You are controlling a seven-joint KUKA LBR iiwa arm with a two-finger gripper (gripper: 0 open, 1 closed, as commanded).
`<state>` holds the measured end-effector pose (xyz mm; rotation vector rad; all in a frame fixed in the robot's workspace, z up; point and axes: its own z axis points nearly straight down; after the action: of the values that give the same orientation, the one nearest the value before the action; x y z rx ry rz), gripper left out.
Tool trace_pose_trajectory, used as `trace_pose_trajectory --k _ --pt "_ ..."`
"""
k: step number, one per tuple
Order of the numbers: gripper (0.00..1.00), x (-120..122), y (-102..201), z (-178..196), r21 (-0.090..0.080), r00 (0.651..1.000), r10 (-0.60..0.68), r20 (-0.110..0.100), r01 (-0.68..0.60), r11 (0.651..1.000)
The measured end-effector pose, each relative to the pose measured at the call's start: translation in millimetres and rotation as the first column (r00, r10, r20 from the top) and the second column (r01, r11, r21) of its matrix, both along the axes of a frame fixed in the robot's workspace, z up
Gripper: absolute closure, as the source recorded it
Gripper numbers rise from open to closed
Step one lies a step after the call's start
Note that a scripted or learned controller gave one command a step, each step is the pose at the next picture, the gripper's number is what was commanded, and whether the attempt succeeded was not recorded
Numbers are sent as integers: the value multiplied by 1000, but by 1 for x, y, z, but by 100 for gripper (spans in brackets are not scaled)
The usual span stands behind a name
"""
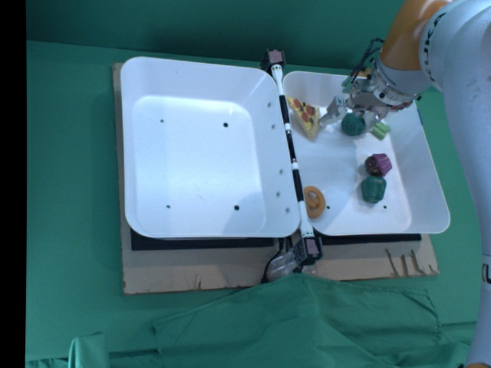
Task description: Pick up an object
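Green cloth [307, 320] bunched at front edge. Gripper [354, 117] down in right bin [430, 205], far end, fingers spread either side of dark green object [353, 124], apparently not yet closed on it. Nothing visibly lifted. Left: close, raise. Pizza slice toy [304, 116] just beside.

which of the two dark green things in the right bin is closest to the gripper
The dark green object at the bin's far end, right at the gripper. The other dark green object lies nearer the front, beside the maroon piece.
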<state>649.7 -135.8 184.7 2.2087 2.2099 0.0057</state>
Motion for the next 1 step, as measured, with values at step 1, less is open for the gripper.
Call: trace_pose_trajectory --k 1 --pt "100 1 -2 14 -1 1000 -5 9 5 1000"
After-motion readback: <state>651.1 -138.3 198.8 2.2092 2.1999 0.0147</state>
